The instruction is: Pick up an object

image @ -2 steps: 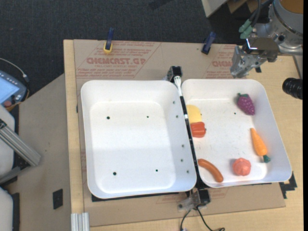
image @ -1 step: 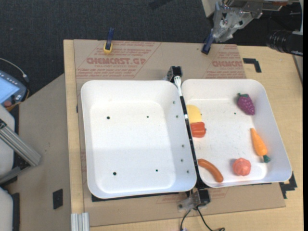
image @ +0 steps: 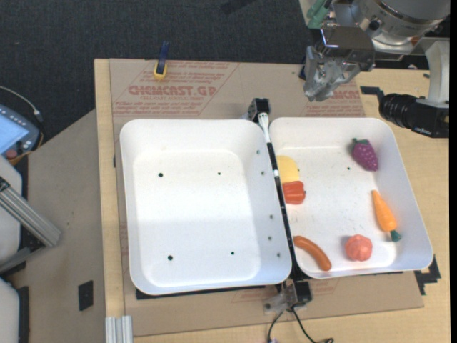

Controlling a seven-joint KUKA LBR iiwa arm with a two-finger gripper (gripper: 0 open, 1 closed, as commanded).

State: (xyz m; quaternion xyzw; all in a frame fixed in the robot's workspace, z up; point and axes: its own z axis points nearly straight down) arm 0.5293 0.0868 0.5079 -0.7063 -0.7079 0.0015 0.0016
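Note:
The right bin (image: 325, 131) holds several toy foods. A purple grape bunch (image: 364, 154) lies at its far right. An orange carrot (image: 384, 214) rests along the right wall. A red tomato (image: 358, 247) and a sausage (image: 313, 252) sit near the front. A yellow piece (image: 287, 168) and a red-orange pepper (image: 293, 191) lie against the left wall. My gripper (image: 323, 83) hangs high above the bin's far edge, with nothing visible between its fingers.
The left bin (image: 136, 138) stands beside the right one, joined by a black clamp (image: 258, 108). A yellow and blue clip (image: 161, 64) sits on the cardboard at the back. A black camera (image: 414, 113) sits to the right of the bins.

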